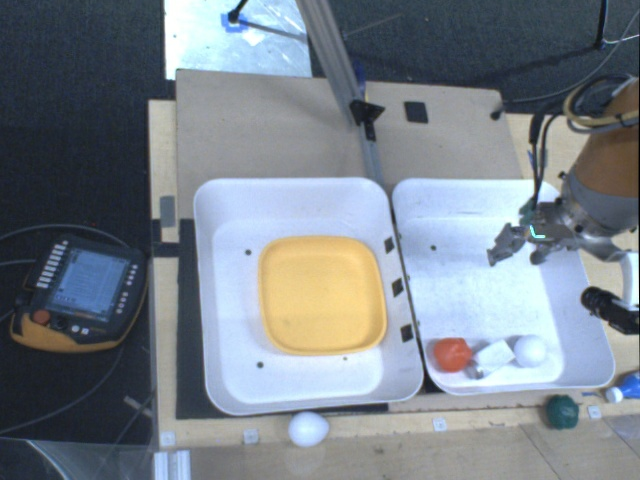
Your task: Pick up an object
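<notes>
Object candidates: red ball, small white block and white ball, all bunched along the near wall of the right bin. Red ball is leftmost, near the bin's near-left corner; the block lies between the two balls, touching or just about touching both.

Camera view: gripper hangs over the right bin's right half, well apart from the cluster, which sits nearer the camera. Fingers look parted, a dark one pointing left and another below the wrist, with nothing between them. Exact opening is hard to read at this angle. Orange band of the arm shows at the right edge.

Left bin holds only a yellow plate, roughly centred, lying flat. Outside the bins: a white egg-shaped thing on the bench just off the left bin's near edge, a dark green ball past the right bin's near-right corner, a teach pendant on the floor far left.

Step, as a judgement: pre-grasp, no object taken yet.

Next move calls for travel toward the near wall, then a descent over one item. White ball looks the cleanest pick on its right side; the block crowds its left. Risk: fingers clip the bin wall or knock a ball away, since round things roll.
</notes>
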`<state>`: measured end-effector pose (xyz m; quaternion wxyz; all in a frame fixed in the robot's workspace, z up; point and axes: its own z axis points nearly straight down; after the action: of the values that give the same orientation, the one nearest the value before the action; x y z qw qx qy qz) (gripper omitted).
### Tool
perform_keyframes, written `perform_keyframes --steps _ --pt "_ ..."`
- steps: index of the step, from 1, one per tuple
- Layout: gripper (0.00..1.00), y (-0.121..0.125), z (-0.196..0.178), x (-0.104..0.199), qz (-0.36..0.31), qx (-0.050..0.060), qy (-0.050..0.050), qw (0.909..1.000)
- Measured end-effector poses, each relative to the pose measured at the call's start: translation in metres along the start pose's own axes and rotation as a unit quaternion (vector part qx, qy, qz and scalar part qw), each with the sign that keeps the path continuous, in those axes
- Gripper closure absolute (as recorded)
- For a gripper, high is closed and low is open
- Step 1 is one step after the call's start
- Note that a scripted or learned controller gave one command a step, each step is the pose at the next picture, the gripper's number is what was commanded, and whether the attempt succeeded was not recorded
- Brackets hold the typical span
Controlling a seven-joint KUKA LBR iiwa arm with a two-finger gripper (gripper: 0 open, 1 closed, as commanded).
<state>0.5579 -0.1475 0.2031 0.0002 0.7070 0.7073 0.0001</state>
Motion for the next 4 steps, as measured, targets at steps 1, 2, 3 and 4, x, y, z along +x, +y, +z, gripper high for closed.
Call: perform_keyframes --steps 1,2,3,4 --pt "0.0 0.0 0.0 0.0 0.0 0.0 0.0 1.0" --pt "0.0 -0.008 0.055 -0.006 0.001 0.002 0.0 1.0" --pt "0.0 -0.009 0.107 -0.006 0.0 0.002 0.0 1.0" --pt "1.0 -0.008 0.094 -0.006 0.0 -0.001 0.0 1.0"
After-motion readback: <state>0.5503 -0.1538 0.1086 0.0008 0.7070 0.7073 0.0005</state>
